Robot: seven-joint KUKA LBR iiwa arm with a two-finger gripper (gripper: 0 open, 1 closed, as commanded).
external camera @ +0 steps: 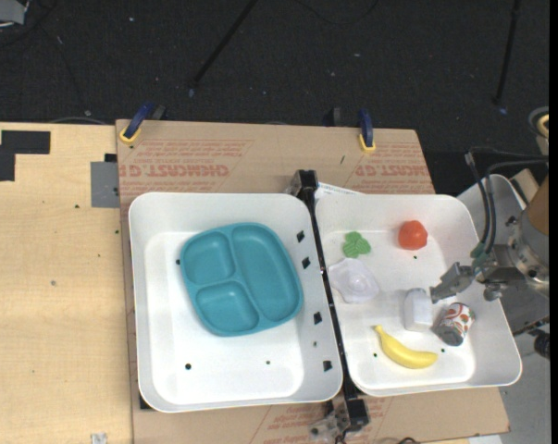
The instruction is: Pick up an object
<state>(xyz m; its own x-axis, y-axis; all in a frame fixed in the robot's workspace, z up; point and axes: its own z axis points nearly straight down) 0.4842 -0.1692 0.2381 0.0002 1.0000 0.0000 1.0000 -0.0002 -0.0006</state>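
**A:** Why is the tool (459, 285) hanging low at the right bin's (487, 366) outer edge?

**B:** I'd judge it's lining up on the things just beside it: the patterned cup (452, 323) and the white cup (415, 308). Whether its fingers are apart or together, I cannot tell.

**A:** And the banana (405, 351)?

**B:** It lies flat just below the white cup. Its long axis runs left to right, with the left tip angled up toward the clear cup (354, 281).
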